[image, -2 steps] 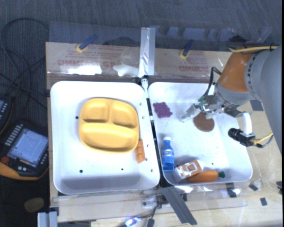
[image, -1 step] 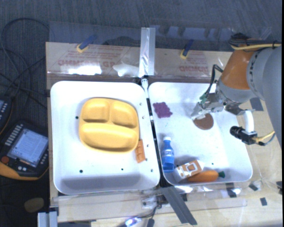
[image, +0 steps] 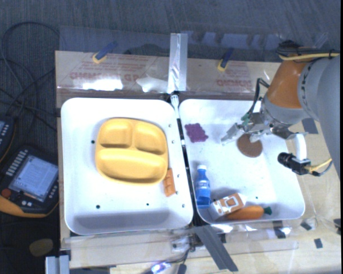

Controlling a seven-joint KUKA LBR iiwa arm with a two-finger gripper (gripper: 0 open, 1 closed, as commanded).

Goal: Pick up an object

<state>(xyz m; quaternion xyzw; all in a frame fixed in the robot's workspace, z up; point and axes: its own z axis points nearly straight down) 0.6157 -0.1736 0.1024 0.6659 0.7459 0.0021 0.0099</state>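
A brown disc [image: 250, 146] is lying in the right bin [image: 286, 207], toward its far right side, and the hand [image: 247, 127] is hanging just above it, touching or nearly so. Beyond the disc toward the left bin [image: 80, 210] are sitting a purple grape cluster [image: 196, 132], a blue bottle [image: 202, 185], a small carton [image: 228, 203] and a carrot [image: 246, 212]. A yellow divided tray [image: 131, 150] is resting in the left bin, an orange piece [image: 169, 182] beside it.

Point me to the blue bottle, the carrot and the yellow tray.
blue bottle [image: 202, 186], camera view, mid body.
carrot [image: 245, 212], camera view, orange middle.
yellow tray [image: 131, 151], camera view, centre divider.
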